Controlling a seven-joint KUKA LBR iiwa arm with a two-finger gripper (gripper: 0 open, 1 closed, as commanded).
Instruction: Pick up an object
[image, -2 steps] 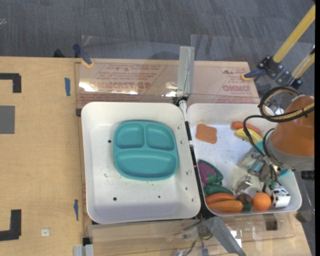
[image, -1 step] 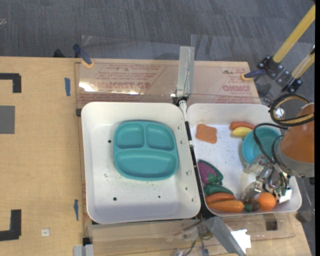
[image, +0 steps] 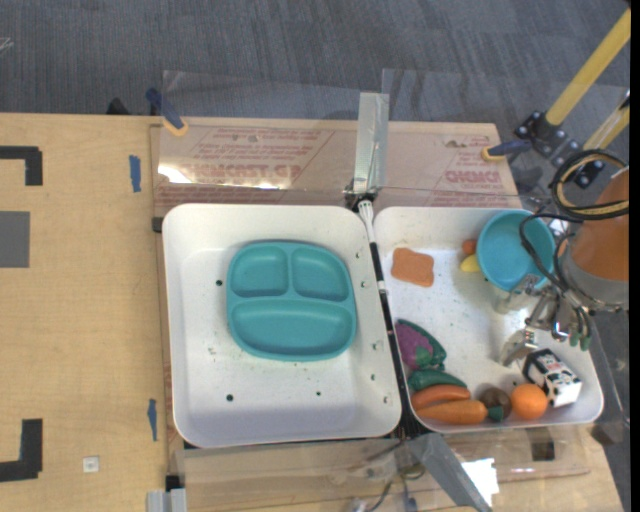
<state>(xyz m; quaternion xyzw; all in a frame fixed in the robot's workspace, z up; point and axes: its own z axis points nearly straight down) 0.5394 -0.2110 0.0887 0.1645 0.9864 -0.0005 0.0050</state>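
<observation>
Looking down on the bench, two white bins sit side by side. The left bin carries a teal divided plate, lying flat around its middle. Over to the right bin, where things are busier: a teal cup stands near the far right corner, with a small yellow piece touching its left side, and an orange slab lies near the far left corner. Along the left wall rests a purple and green vegetable; below it, along the near edge, there's a carrot, then a small brown lump, then an orange, in a row running rightward. A white die with black spots sits just right of the orange, by the near right corner. The arm comes in from the right, and the gripper hangs low over the right side of this bin, just above the die; whether it's parted or closed, I cannot tell, and nothing shows clamped in it.
</observation>
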